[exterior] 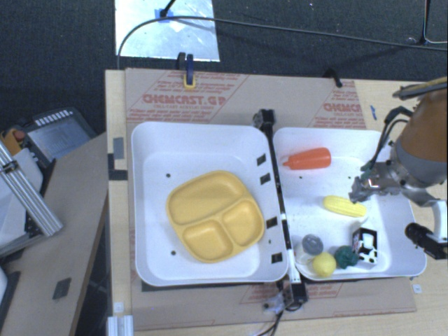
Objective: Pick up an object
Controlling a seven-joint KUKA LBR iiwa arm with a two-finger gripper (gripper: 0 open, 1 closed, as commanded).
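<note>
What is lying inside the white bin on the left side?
Inside the left white bin lies one yellow plastic divided plate with three compartments. What is under the plate cannot be seen.

We see our grey arm point(425, 152), orange-banded above the wrist, reaching in from the right with its gripper point(360, 188) lowered, though we cannot make out the gripper's state.

Right bin point(392, 142) – open floor mid-left and top right | carrot point(306, 159) near back wall | corn point(344, 206) just beside gripper point(358, 191) | front edge crowded: grey disc point(312, 243), lemon point(323, 264), green piece point(345, 256), black-white block point(366, 246) | left bin point(150, 145) – yellow tray point(214, 215) fills centre, margins free
</note>
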